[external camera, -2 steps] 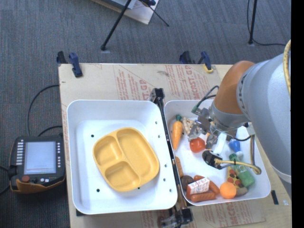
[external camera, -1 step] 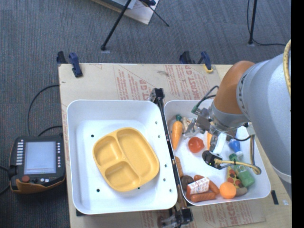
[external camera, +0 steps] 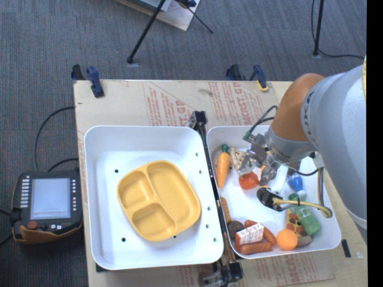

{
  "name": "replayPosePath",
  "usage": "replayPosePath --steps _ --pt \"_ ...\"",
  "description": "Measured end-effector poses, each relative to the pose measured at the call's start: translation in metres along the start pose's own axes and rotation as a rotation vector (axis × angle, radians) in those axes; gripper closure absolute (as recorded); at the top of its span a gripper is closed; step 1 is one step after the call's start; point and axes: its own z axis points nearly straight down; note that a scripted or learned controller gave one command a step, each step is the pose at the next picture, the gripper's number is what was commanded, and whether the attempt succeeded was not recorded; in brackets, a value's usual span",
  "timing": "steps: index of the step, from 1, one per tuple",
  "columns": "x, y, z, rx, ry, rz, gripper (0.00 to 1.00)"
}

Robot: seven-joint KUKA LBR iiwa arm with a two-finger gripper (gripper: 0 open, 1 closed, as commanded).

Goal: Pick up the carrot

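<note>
- One carrot is shown lying along the left wall of the right bin, near that bin's far-left corner, green top pointing away from the camera.
- Just to its right, the gripper is seen low over the bin's middle, near a red tomato-like piece; whether it is open or closed cannot be told, and nothing is seen held in it.
- The task is judged not yet done: the carrot rests in the bin, apart from the gripper, so reaching, grasping and lifting are all left.
- Other toy foods are crowded along the right bin's near edge, among them an orange ball.
- A yellow divided tray is carried in the left bin.
- Both bins are borne by a board bench clamped at its far edge; grey carpet surrounds it, with a teach pendant at the left.
</note>
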Motion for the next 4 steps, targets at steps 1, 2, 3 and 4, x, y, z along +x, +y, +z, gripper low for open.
replayPosePath --steps 1,2,3,4 --pt "0.088 -0.027 -0.117 -0.011 0.001 0.181 1.00" --pt "0.060 -0.024 -0.071 -0.008 -0.002 -0.225 1.00" --pt "0.015 0.026 0.011 -0.010 -0.002 -0.328 1.00" --pt "0.001 -0.002 0.024 -0.018 0.005 -0.109 1.00"
